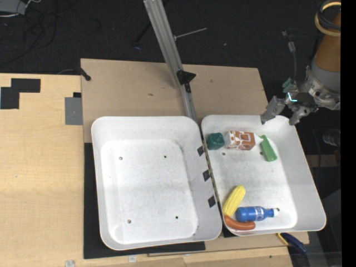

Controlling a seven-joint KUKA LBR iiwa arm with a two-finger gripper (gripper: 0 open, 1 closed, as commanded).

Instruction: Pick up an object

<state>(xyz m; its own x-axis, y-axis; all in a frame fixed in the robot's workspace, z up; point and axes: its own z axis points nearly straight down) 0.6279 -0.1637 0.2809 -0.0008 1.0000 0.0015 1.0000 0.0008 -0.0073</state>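
The right bin (300,166) holds several objects. A dark green block (214,141) lies near its back left, beside a small orange and white carton (240,140). A light green piece (268,149) lies just right of the carton. Near the front sit a yellow corn cob (234,200), a blue bottle (255,213) on its side and a red sausage (240,225). My gripper (284,112) hangs above the bin's back right corner, open, with nothing between its fingers. It is up and to the right of the light green piece.
The left bin (111,149) stands beside the right one, sharing a divider with black clips (206,174). A slanted metal rail (167,43) rises behind the bins. A wooden bench top (39,166) spreads to the left.
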